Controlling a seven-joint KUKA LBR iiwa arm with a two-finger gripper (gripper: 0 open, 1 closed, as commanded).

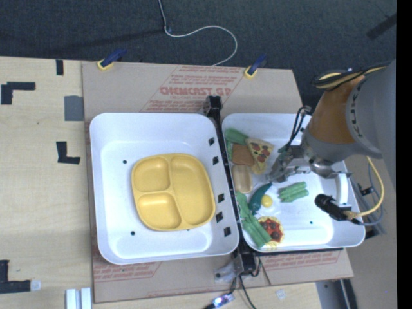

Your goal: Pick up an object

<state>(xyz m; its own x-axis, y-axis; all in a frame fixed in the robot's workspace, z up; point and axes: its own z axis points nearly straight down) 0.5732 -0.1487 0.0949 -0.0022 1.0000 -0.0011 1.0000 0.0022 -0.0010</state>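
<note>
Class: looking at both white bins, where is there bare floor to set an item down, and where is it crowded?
Left bin: bare floor all round the yellow divided plate, widest along the top and left. Right bin: bare at the lower right, past the green beans. Crowded: its left side, packed with toy food, under the end effector.

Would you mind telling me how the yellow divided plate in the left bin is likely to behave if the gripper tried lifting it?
The yellow divided plate looks like moulded plastic, so probably stiff and light. It lies flat on the left bin floor, unlikely to roll. Its broad, low rim probably offers little grip and may slip.
</note>
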